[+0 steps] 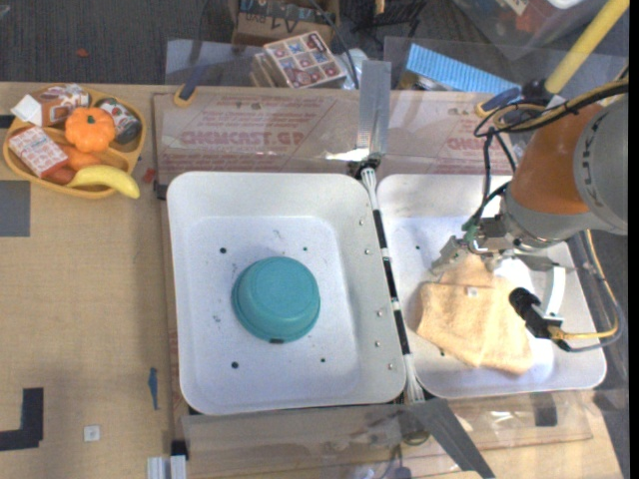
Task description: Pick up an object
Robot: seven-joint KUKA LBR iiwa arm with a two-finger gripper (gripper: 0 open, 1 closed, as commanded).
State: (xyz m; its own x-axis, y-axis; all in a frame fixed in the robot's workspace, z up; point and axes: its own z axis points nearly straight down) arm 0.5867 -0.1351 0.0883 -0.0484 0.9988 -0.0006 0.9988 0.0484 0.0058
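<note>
While my arm (pixel 574 173) reaches in from 3 o'clock, the scene reads as follows, left to right.

At the 10 o'clock corner of the table (pixel 80 317), a yellow dish (pixel 20 156) holds a small orange pumpkin (pixel 90 128), a banana (pixel 107 178) and a few small printed packets.

Next comes the left bin (pixel 200 208). A teal bowl (pixel 277 298) sits upside down near its centre, apart from every wall.

Directly beside it, on the 3 o'clock side, lies the right bin (pixel 589 372). A tan cloth (pixel 474 325) lies crumpled in its lower half, toward 6 o'clock, with one corner reaching up toward 12 o'clock.

My hand (pixel 469 247) sits over the right bin at the cloth's upper corner, at or just above the fabric. I cannot tell whether it is open or closed, nor whether it grips the cloth. A black cable connector (pixel 529 307) hangs from my wrist over the cloth's 3 o'clock edge.
</note>
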